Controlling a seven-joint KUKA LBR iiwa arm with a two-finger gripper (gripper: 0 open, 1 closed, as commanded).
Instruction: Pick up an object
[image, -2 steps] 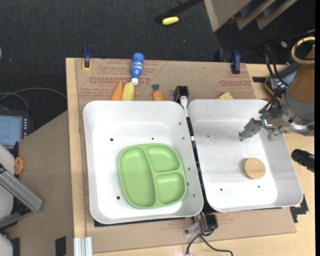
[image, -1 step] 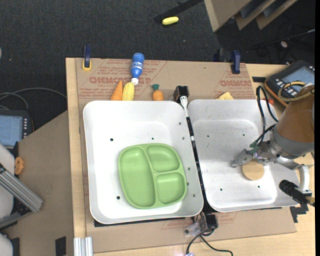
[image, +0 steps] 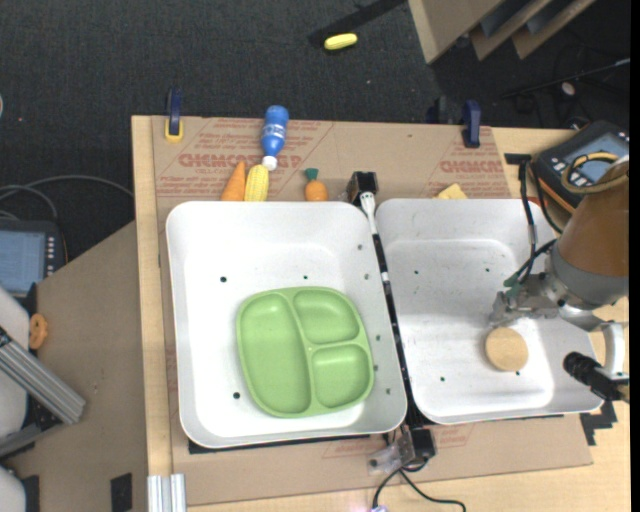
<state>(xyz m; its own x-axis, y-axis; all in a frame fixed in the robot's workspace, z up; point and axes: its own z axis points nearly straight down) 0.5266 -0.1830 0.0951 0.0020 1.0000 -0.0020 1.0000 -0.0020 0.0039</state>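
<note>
A round tan disc, like a cookie (image: 506, 350), lies on the floor of the right white bin (image: 440, 240), near its front right corner. My gripper (image: 512, 308) hangs low over that bin, just behind the disc and very close to it. The arm's grey body and orange band rise from it at the right edge of the view. A green divided plate (image: 303, 349) rests in the left white bin (image: 200, 260).
Behind the bins on the cardboard bench lie a small blue-capped bottle (image: 273, 131), a toy corn cob (image: 257, 182), two toy carrots (image: 315, 187) and a yellow scrap (image: 451, 192). A black clamp (image: 362, 186) sits where the bins meet. Cables run at the front.
</note>
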